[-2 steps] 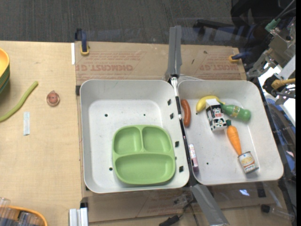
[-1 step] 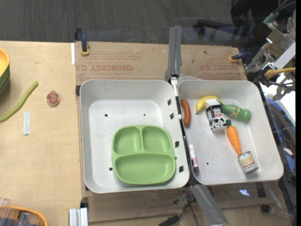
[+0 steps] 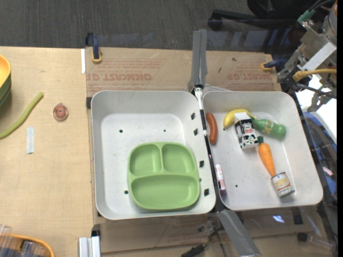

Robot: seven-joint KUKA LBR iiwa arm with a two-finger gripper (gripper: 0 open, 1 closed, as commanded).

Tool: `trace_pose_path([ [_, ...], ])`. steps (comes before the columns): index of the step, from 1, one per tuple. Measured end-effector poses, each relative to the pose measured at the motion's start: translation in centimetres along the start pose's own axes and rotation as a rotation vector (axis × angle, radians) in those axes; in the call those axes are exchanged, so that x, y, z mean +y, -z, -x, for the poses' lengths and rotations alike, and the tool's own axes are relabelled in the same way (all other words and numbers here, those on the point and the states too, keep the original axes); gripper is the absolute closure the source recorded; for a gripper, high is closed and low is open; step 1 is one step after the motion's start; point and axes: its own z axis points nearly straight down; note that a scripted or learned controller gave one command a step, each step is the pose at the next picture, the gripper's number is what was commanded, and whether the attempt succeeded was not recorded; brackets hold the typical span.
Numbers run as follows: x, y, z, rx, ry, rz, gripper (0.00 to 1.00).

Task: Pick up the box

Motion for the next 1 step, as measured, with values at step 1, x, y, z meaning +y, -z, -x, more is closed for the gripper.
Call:
trace_pose_path([
  [1, 0.8, -0.01, -1.43, 0.0, -0.04, 0.0, 0.0],
])
